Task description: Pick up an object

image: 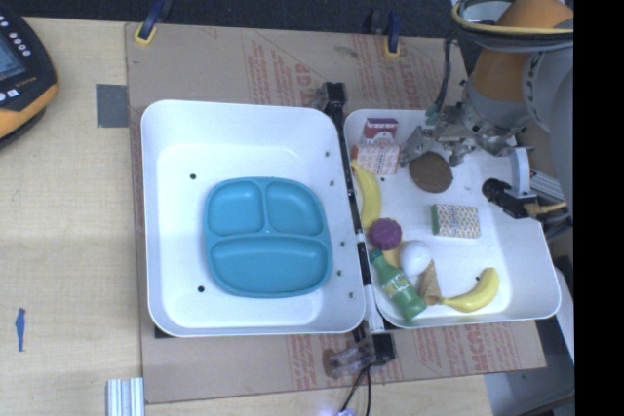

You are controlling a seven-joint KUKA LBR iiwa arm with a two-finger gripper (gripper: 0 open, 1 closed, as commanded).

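1. White bins sit side by side on my bench, the left bin (pixel 156 209) and the right bin (pixel 531 268).
2. My gripper (pixel 441 143) hangs low over the far end of the right bin, and I cannot tell what state it is in.
3. A brown round thing (pixel 430 173) lies right under my gripper, but I cannot tell if I touch it.
4. A red and white packet (pixel 378 149) lies just beside my gripper, near the wall between the bins.
5. A long banana (pixel 369 195) lies along that same wall.
6. A purple ball (pixel 385 232) sits at the near end of that banana, and a white ball (pixel 414 256) sits just beside the purple one.
7. A green bottle (pixel 398 287) lies at the near end, next to a curved banana (pixel 476 291).
8. A small speckled pad (pixel 455 220) lies in the middle of the right bin.
9. A blue plate (pixel 266 237) with three parts lies in the left bin.
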